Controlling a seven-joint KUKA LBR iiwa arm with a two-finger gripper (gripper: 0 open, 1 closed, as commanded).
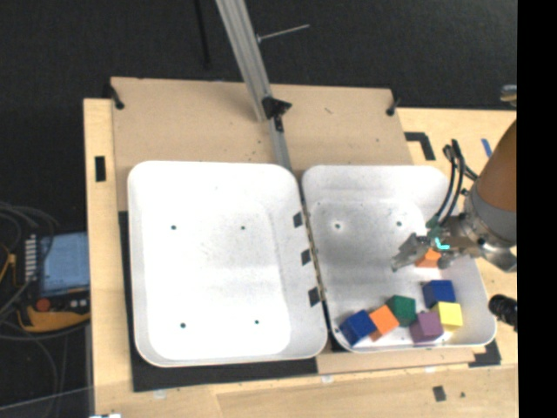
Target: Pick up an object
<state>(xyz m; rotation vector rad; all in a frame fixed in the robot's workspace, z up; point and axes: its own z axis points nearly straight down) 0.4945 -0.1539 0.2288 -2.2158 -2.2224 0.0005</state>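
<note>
showing beside the fingers (416,255), a small orange block (428,258).

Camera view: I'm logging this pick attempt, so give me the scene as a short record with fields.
arm: enters from the right, over the right bin
pincer: above the right bin's right side, close to a small orange object
blocks at the right bin's near edge: blue block, orange block, green block, purple block, yellow block, second blue block
left bin: white
grasp: unconfirmed
</note>
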